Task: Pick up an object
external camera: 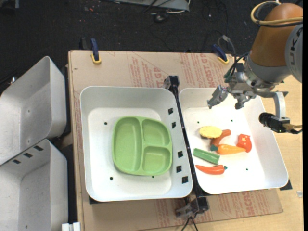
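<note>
Two shallow white bins sit side by side on the bench. The left bin (pixel 91 143) holds one thing, a green divided plate (pixel 142 146) with three compartments, lying flat near the bin's middle. The right bin (pixel 269 170) holds six toy foods clustered toward its left half: one yellow piece (pixel 210 132), one small orange-red piece (pixel 222 136) touching it, one red pepper (pixel 244 142), one orange carrot (pixel 231 149) just beside the pepper, one green pepper-like piece (pixel 206 155) and one red chili with a green stem (pixel 211 169) nearest the front. The gripper (pixel 228 99) hovers over the back of the right bin, above and apart from the cluster, its two fingers spread with nothing between them. Two more white bins (pixel 33 95) rest tilted off the bench's left side
</note>
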Controlling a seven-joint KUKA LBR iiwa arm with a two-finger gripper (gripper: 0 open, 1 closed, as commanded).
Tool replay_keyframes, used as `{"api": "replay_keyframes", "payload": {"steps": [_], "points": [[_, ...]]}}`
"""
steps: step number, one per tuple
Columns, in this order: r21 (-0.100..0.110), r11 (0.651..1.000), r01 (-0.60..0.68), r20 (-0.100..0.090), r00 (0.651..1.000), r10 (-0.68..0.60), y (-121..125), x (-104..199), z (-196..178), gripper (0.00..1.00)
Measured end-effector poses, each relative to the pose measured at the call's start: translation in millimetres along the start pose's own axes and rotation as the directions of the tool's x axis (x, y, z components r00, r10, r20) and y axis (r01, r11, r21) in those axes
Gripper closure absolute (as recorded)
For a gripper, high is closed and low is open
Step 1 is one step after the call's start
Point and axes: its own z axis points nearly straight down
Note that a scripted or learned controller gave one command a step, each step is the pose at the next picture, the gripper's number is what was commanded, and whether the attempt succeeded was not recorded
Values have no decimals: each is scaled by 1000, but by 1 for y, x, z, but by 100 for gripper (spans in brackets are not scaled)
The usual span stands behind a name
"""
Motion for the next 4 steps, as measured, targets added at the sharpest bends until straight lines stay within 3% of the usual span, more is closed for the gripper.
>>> {"api": "replay_keyframes", "payload": {"steps": [1, 4], "points": [[-12, 1000, 2, 1, 1000, -2, 2, 0, -7, 0], [-8, 1000, 0, 1, 1000, 0, -2, 6, 125, 0]]}}
